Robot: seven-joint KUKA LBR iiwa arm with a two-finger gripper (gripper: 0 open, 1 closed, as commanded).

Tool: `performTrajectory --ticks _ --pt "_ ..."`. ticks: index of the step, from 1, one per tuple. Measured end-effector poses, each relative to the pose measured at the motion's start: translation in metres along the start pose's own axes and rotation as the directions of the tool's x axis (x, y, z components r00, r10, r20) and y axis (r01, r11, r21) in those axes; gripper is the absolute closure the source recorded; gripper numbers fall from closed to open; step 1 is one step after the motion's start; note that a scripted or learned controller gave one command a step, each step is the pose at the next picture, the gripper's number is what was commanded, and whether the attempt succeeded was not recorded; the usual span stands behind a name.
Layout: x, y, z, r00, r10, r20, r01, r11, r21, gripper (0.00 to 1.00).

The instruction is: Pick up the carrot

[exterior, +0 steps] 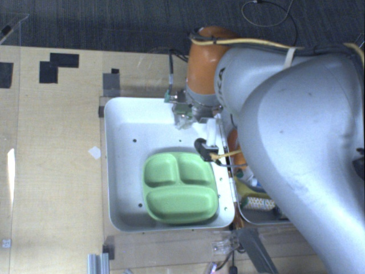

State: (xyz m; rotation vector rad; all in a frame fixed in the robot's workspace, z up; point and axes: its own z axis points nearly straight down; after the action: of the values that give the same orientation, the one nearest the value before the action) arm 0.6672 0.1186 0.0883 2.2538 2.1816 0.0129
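"Grey arm across half the bench, coming in from the right. Where is the gripper?"

"Below the orange band. The gripper sits at the far edge of the left bin, close to that bin's far right corner, low over the white floor."

"Open or closed?"

"I cannot tell; the wrist hides most of it from this angle. I see nothing held in it."

"And the carrot?"

"The carrot is in the right bin, I think. There is an orange patch just past the wall the two bins share, and the arm covers most of it. It lies near the gripper, but on the other side of that wall."

"What else is in the left bin?"

"A green divided plate, lying flat toward the near right corner, with two small sections at the far side and one long one at the near side."

"Anything on the arm itself?"

"A yellow cable runs along its top. A few small things lie at the right bin's near edge, too hidden to name."
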Motion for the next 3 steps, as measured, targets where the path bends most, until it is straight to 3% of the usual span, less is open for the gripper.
performTrajectory --ticks 1,2,3 --pt "0.001 0.002 -0.012 1.0 -0.004 -0.001 0.004 1.0 -0.005 1.0" --pt "0.008 0.003 0.0 0.981 -0.192 0.0 0.192 0.981 0.001 1.0" --pt "0.036 0.002 -0.001 0.777 -0.629 0.0 0.629 0.777 -0.002 1.0"
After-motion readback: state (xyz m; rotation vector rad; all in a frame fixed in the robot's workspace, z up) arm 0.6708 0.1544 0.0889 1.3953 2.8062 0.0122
